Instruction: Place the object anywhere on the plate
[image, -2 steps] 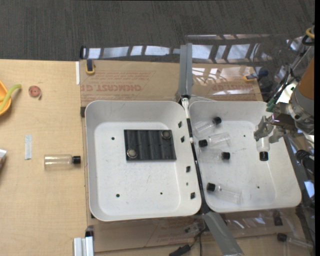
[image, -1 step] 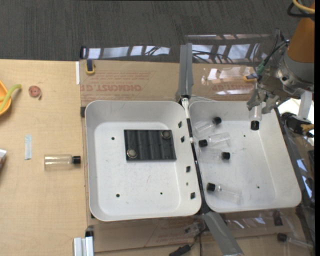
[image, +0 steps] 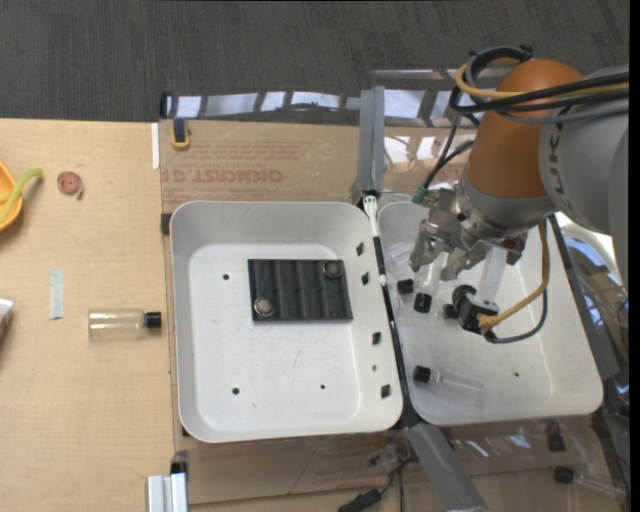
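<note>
Jaws (image: 436, 262) hang spread, gripping nothing, over right bin (image: 560, 395); clear vial (image: 450, 380) lies near; dark plate (image: 300, 290) in left bin (image: 200, 400).

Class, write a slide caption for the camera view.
Gripper hovers over the right bin; dark plate waits in the left bin.

Clear vial (image: 447, 379) flat in right bin; dark plate (image: 299, 290).
</note>
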